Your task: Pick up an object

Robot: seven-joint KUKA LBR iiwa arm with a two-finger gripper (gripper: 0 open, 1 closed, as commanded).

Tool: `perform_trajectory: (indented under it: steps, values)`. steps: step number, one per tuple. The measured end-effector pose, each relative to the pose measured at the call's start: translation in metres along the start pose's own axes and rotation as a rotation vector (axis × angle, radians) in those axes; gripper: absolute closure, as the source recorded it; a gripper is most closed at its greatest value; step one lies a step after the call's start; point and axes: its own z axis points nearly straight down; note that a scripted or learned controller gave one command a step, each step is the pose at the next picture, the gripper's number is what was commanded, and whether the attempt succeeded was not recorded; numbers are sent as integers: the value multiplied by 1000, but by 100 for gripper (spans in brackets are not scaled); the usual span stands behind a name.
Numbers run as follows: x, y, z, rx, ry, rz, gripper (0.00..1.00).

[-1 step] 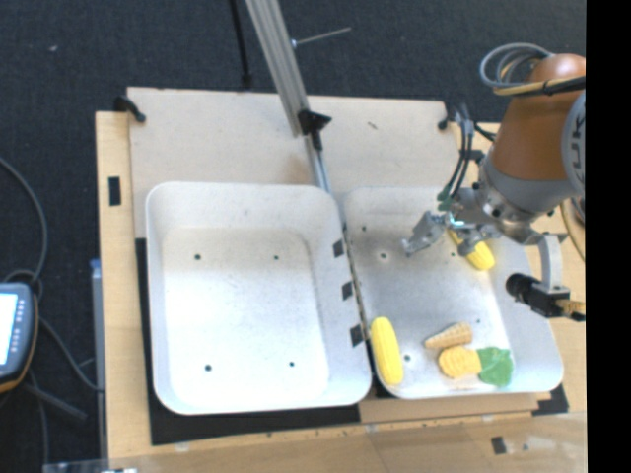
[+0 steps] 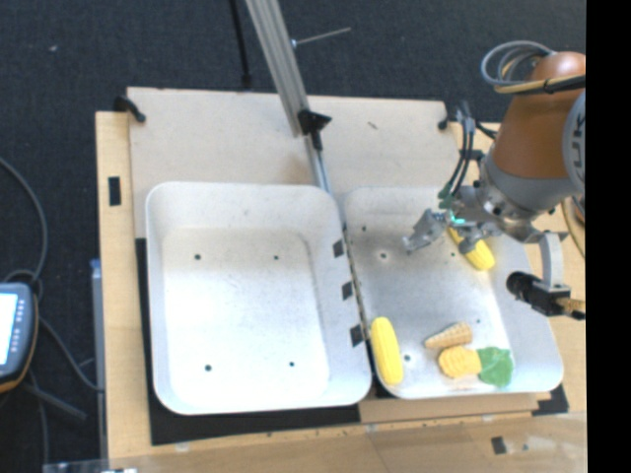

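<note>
Near right bin's back-right corner: gripper with a small yellow piece just beside and nearward of it; jaws' state cannot be told. Piece slants toward right rim.

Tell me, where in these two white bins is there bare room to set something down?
The left bin has bare floor from wall to wall. In the right bin, the middle is bare, between the gripper above and the toys along the front: a yellow corn cob, a ridged tan piece and a yellow-and-green piece. It is crowded there, and near the yellow piece beside the gripper.
</note>
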Motion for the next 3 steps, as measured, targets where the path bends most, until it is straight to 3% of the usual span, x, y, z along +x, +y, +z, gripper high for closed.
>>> perform_trajectory:
  steps: [1, 3]
  values:
    - [6, -6, 58, 6, -1, 2, 0]
    - [-2, -10, 134, 4, -2, 3, 0]
